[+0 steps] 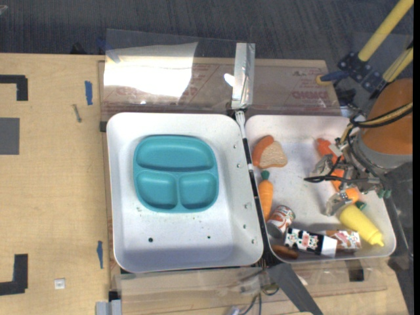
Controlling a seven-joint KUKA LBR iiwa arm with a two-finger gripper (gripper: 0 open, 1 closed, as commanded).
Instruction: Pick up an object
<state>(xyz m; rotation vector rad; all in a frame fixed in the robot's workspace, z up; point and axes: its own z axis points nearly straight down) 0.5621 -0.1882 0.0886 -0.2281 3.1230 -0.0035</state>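
Arm (pixel 387 126) hangs low over the right bin (pixel 298 126) near the yellow bottle (pixel 361 220), can't tell how its jaws stand, so nothing looks picked up yet

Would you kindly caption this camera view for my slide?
End effector low in the right bin among toy food; teal divided plate in the left bin.

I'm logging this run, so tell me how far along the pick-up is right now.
Done: the arm has reached over the right bin, and its pincer sits low among the toys at the bin's right side. In hand: nothing that I can confirm; clutter hides whether anything is gripped. Left: closing on an item, perhaps the orange piece or the yellow bottle nearby, and lifting it. The teal tray lies in the left bin.
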